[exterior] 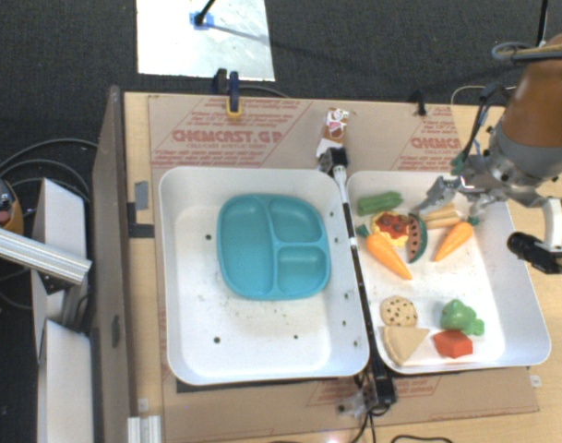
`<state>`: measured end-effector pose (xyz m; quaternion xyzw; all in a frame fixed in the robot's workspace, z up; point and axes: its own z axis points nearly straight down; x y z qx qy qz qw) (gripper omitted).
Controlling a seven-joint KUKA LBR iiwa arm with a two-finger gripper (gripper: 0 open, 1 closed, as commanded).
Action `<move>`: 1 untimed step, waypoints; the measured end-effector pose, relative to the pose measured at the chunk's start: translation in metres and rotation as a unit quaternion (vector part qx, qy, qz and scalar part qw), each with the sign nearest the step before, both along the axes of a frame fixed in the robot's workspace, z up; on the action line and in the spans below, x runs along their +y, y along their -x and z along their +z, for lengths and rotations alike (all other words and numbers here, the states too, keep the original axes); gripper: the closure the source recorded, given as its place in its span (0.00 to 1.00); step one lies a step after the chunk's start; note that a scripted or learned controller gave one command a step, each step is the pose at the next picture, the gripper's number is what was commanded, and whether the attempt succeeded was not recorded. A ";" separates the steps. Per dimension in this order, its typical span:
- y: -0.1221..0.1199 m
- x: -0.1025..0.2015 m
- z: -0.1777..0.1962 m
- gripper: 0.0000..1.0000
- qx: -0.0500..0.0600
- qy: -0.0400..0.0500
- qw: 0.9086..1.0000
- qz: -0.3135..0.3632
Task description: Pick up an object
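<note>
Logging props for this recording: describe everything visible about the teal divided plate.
The teal plate is a rounded-square tray that looks like matte plastic, split by raised ridges into three compartments: one tall one on its left, two smaller ones stacked on its right. It lies flat, right way up and slightly rotated, roughly centred on the floor of the left white bin. No food sits in it, and nothing touches it besides the bin floor.

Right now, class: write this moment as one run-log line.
arm: over right white bin | gripper: above beige stick-shaped toy, beside orange toy carrot | grasp: unclear | teal divided plate: left bin
</note>
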<state>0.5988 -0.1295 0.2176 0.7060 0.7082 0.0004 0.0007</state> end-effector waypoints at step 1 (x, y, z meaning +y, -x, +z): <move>-0.011 0.026 -0.140 0.00 0.002 -0.001 1.000 0.002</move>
